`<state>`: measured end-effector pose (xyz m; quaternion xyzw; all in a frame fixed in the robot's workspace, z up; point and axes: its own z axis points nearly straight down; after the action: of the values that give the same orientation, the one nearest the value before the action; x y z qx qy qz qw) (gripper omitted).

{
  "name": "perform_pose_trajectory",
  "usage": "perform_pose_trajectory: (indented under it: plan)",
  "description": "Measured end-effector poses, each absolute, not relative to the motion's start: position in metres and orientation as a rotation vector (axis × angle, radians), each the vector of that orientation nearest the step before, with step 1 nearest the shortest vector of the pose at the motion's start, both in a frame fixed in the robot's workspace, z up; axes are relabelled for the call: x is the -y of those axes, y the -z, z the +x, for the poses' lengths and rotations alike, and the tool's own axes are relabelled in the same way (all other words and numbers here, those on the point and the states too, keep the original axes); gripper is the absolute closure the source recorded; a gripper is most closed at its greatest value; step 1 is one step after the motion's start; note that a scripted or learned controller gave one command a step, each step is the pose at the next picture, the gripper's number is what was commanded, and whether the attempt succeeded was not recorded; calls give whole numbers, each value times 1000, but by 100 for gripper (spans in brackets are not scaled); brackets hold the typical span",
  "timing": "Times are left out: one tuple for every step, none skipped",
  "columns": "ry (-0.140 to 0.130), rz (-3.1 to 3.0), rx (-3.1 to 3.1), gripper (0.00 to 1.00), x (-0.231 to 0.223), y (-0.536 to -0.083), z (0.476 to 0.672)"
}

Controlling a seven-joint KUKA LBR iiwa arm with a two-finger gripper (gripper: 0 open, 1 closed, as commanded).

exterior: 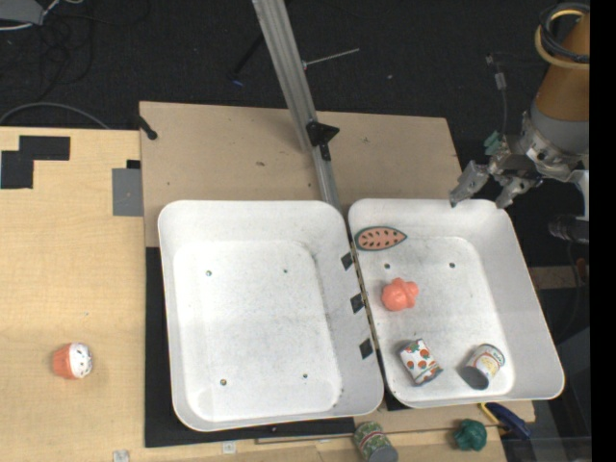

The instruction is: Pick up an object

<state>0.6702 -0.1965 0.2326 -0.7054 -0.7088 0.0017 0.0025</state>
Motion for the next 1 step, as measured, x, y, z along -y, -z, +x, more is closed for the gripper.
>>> perform_pose_trajectory:
  plan:
    - [-6,-2217,2219,0,197,-189,666]
